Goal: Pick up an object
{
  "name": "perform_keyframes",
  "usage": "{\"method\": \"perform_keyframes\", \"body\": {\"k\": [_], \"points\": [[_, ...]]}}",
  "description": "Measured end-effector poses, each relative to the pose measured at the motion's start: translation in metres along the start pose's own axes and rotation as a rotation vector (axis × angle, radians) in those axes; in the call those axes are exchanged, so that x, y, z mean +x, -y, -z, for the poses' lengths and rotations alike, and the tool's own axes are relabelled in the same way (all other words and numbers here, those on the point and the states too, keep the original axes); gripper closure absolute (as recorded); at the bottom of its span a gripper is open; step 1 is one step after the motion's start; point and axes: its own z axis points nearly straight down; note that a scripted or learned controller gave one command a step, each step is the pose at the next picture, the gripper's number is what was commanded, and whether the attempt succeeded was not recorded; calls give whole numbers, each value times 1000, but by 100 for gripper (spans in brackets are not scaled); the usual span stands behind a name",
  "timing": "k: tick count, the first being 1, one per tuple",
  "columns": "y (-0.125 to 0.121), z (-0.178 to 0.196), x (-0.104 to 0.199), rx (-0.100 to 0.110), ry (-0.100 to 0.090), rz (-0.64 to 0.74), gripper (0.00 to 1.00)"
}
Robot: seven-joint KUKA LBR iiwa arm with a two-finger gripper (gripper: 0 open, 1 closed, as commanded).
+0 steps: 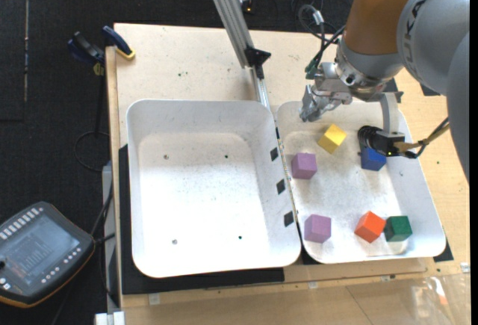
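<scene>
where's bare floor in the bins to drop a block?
Left bin: whole floor bare. Right bin: one bare patch mid-floor, bordered by upper purple cube, lower purple cube, orange cube and blue cube. Crowded at the far end near the tool and yellow cube, and around green cube.

A robotics lab: teach pendant (37, 252), cables, 2 white bins (149, 129) on a bench.

We see even, bright overhead light, soft short shadows under the cubes, the white bins (202, 189) slightly washed out, mild glare on the arm's orange band (381, 2), dark floor around the counter (179, 54), sharpness moderate, fine detail grainy
</scene>
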Motion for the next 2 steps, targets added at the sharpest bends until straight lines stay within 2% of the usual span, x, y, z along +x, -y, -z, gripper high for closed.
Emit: {"method": "perform_keyframes", "body": {"k": [2], "points": [[26, -17, 106, 0, 0, -1, 100]]}}
